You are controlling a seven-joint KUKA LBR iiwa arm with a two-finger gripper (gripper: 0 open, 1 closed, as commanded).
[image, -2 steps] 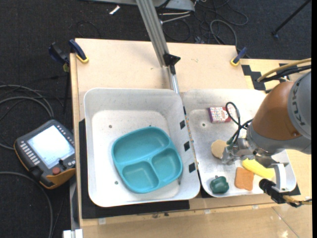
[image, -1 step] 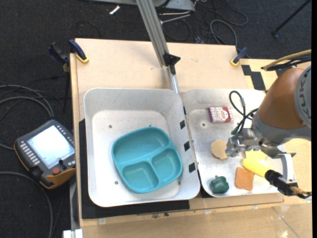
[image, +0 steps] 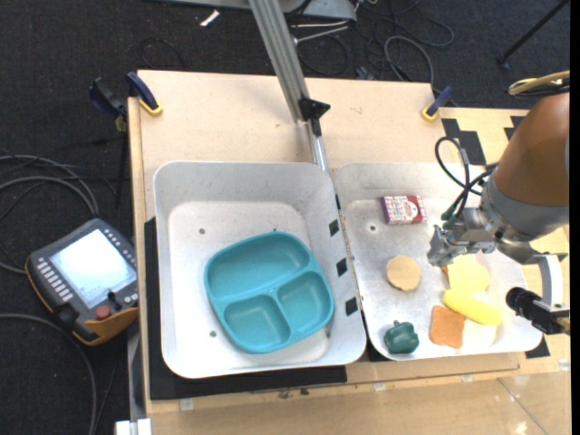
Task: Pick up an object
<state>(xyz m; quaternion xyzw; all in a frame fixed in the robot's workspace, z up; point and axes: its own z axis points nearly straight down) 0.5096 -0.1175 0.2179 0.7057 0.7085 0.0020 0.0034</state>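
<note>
The right bin (image: pixel 367 208) holds a small maroon box (image: pixel 402 209) at its back, a round tan cookie-like piece (image: pixel 404 273) in the middle, a green pepper-shaped toy (image: pixel 401 338) at the front, an orange piece (image: pixel 446 327), and a yellow banana-like piece (image: pixel 472 308) on a pale yellow block (image: pixel 468 275). My gripper (image: pixel 446 248) hangs low over the right bin, just right of the tan piece and above the pale yellow block. Nothing shows between its fingers.
The left bin (image: pixel 181 193) holds a teal divided tray (image: pixel 267 290). A slanted metal pole (image: pixel 285 53) crosses the bench's back. A teach pendant (image: pixel 83 279) lies on the floor to the left. Orange clamps (image: pixel 149 107) sit at the bench's back corners.
</note>
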